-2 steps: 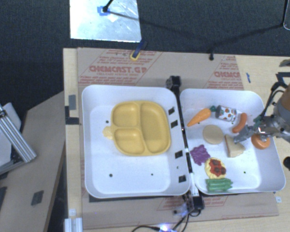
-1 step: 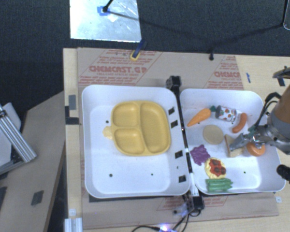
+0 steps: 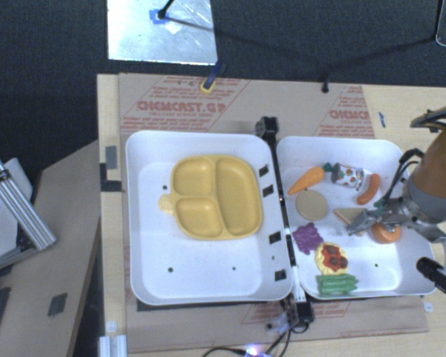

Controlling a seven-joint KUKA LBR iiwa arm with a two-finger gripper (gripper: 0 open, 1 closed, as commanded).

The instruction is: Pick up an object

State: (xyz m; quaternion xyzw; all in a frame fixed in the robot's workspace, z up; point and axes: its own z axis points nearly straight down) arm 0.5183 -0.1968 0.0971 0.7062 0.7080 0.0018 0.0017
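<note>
I am a grey arm with an orange band, reaching from the right into the right bin [image 3: 390, 151], the landmark for everything here. My gripper [image 3: 363, 224] sits low near the middle of that bin, tips pointing left; whether they are spread or pressed together I cannot tell. An orange round toy [image 3: 387, 233] lies just beside the tips, toward the bin's right side, and a tan wedge [image 3: 347, 215] lies just to their left. Also inside the bin: a carrot [image 3: 306, 179] near the upper left, a tan disc [image 3: 311, 204] below it, purple grapes [image 3: 307, 237], a small pizza slice [image 3: 332, 258] and green beans [image 3: 336, 283] along the lower edge. To the bin's left, a second bin [image 3: 145, 222] holds a yellow divided plate [image 3: 212, 197]
</note>
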